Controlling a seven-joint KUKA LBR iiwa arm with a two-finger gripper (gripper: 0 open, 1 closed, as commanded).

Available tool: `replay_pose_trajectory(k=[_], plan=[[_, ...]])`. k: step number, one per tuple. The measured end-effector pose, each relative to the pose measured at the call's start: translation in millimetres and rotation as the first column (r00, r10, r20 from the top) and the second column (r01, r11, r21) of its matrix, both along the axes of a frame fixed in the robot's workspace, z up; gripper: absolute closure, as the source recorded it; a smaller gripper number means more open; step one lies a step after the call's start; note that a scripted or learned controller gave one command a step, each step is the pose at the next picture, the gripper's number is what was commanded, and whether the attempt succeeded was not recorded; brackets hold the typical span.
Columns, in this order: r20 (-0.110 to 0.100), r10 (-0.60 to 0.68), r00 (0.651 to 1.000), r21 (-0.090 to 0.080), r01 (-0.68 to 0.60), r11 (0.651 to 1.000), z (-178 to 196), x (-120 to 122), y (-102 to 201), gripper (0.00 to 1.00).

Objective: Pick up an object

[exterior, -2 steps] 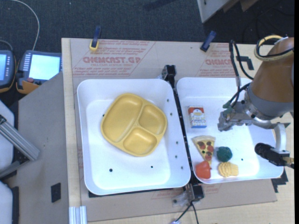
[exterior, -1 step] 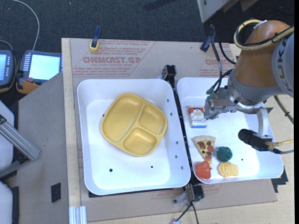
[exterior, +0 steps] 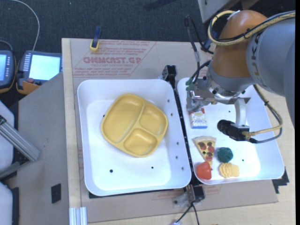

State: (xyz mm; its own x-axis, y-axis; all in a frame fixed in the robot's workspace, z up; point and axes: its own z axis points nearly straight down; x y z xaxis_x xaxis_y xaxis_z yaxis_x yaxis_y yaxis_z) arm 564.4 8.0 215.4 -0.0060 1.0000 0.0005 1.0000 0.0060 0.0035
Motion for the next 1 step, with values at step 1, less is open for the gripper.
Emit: replay_pose_trajectory(k=[1], plan=[[0.0, -0.002, 1.0, 0.0, 0.002, 1.0, 9.8, 43.5, 42.2, 1.0]])
